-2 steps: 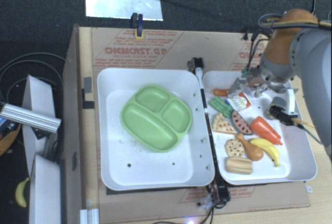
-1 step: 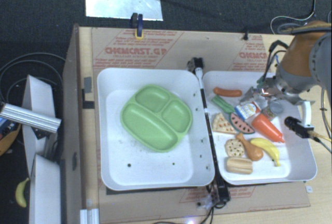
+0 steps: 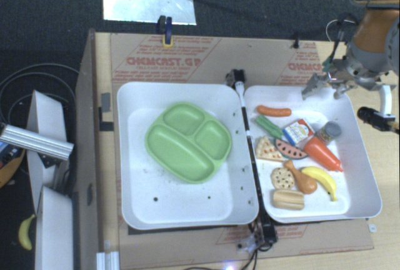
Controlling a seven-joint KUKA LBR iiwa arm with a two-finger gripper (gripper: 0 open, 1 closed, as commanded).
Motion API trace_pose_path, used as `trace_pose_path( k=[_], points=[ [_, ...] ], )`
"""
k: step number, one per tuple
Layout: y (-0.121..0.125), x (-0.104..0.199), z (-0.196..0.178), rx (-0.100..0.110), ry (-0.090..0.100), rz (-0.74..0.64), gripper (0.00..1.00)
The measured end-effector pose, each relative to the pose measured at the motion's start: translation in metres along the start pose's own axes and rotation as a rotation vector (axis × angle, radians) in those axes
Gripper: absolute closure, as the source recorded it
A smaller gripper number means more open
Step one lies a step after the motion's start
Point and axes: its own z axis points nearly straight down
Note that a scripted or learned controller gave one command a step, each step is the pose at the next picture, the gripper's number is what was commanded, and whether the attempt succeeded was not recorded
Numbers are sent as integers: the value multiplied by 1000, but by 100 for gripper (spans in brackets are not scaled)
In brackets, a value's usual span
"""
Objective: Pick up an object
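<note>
step: approach, nothing lifted | gripper (image 3: 326, 84) spread open, empty, above right bin's (image 3: 362, 156) far edge | next: descend onto hot dog (image 3: 274, 111)

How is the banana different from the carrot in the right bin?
The banana is yellow and curved; the carrot is orange, straight and thicker. The banana lies nearer the bin's front, the carrot just behind it. Both are toy foods lying flat in the right bin.
</note>
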Motion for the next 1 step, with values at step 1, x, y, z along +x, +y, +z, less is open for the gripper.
trace_pose_path(
  k=[1],
  points=[
    [-47,-16,37,13,4,7,0]
  ],
)
